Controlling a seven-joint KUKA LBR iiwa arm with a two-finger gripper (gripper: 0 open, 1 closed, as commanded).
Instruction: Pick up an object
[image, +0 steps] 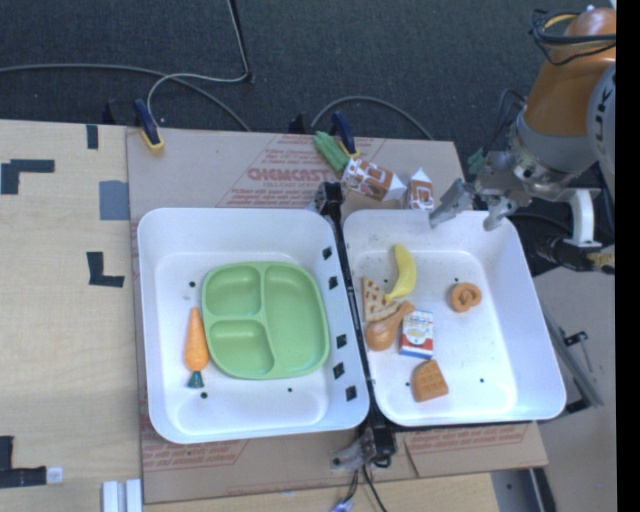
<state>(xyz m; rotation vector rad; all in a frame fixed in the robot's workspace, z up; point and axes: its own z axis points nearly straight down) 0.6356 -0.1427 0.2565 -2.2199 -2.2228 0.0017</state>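
— Where's the arm right now?

— Up at about two o'clock. The gripper (468, 207) hangs over the far rim of the right bin (535, 330), with its two grey fingers (447, 204) spread apart and nothing between them.

— So it hasn't got anything?

— No, the jaws are released. Everything lies in the bin. A yellow banana (402, 271) sits near the bin's eleven o'clock, its lower end just beside a waffle piece (373, 296). Below them a brown drumstick (384, 328) touches a small red and white carton (418, 333). A doughnut (464, 296) sits apart at three o'clock from the banana, and an orange wedge of toast (429, 381) lies toward six o'clock.

— And the other bin?

— The left bin (160, 300) carries a green divided plate (266, 319) in its middle, with a carrot (195, 344) at its nine o'clock, close beside the rim.

— Anything outside?

— Two little packets (372, 180) and a green thing (330, 150) lie on the cardboard (250, 175) past the bins, around twelve o'clock.
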